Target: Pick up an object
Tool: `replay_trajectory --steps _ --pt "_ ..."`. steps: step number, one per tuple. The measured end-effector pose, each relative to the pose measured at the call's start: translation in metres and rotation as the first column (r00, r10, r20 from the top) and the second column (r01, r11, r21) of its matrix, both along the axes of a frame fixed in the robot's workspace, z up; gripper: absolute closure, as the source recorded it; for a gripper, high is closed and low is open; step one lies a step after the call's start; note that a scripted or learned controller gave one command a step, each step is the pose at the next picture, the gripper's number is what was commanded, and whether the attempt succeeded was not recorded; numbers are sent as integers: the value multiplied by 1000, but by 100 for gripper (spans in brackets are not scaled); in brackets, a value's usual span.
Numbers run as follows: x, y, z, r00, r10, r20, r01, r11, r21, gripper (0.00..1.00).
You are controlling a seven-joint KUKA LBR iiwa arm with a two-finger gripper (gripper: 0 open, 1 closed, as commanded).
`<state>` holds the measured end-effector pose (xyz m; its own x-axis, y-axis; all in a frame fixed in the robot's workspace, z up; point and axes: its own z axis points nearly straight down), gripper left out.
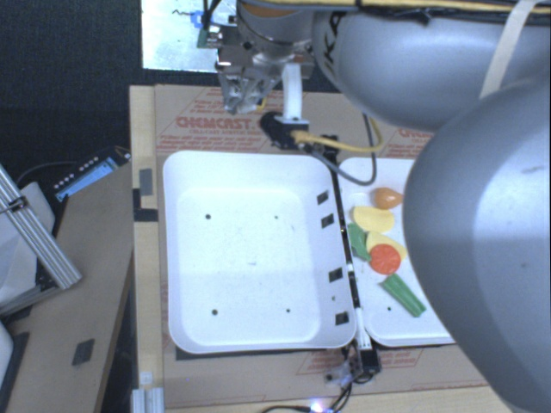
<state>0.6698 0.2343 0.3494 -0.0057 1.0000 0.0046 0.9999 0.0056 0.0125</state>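
Note:
My gripper (pixel 241 101) hangs high above the far edge of the left bin (pixel 185 175), beyond its back rim, with nothing seen between its fingers. In the right bin (pixel 366 325) lie an orange egg-shaped piece (pixel 387 198), a yellow piece (pixel 374 220), a round red piece (pixel 385 259) and a green strip (pixel 403 295). A darker green piece (pixel 357 239) lies partly under the yellow and red ones. The arm's grey body covers most of the right bin.
Both bins sit on a cardboard sheet (pixel 198 120) printed with red letters. An aluminium rail (pixel 39 243) and a blue-striped device (pixel 86 177) lie to the left of the bench. A black divider with clips (pixel 340 248) runs between the bins.

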Motion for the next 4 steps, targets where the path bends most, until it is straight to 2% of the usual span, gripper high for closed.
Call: replay_trajectory --steps 1,2,4 --pt "-2 0 190 1000 2 7 -2 1000 2 100" --pt "-1 -87 187 1000 -12 -10 12 1000 -7 100" --pt "-2 -65 186 1000 -1 -10 1 1000 -3 100"
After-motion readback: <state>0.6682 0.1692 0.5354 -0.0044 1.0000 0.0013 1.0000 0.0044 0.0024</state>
